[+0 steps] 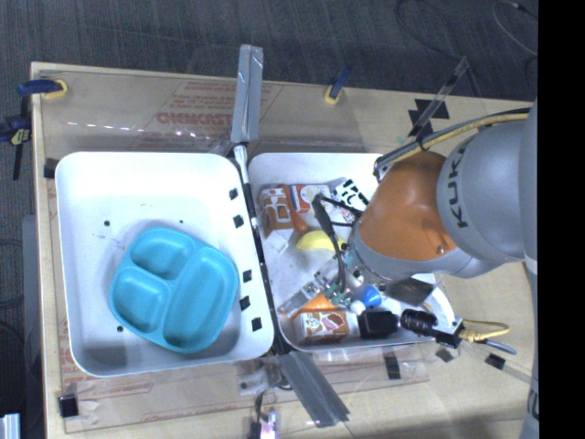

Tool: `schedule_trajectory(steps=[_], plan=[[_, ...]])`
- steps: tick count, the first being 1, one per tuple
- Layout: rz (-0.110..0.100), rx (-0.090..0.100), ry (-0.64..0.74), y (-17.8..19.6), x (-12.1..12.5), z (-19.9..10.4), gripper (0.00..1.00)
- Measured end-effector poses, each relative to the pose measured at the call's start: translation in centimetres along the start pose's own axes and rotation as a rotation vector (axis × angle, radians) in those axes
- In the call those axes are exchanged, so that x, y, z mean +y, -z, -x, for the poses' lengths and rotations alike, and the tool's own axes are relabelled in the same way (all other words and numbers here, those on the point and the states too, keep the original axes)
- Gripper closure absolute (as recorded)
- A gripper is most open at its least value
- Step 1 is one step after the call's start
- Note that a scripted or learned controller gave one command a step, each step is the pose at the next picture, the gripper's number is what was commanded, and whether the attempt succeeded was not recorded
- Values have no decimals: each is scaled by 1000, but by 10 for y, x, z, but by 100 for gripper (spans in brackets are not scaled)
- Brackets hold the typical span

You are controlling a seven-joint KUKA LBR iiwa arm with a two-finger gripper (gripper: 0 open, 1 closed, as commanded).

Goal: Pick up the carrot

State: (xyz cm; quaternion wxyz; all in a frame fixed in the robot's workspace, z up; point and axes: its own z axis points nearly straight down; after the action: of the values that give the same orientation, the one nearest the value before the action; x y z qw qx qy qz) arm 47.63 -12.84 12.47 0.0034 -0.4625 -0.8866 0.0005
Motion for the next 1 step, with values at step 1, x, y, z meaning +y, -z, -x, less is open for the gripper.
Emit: schedule_trajectory(steps=[1], plan=[[2, -2, 4, -14, -30, 43, 0]])
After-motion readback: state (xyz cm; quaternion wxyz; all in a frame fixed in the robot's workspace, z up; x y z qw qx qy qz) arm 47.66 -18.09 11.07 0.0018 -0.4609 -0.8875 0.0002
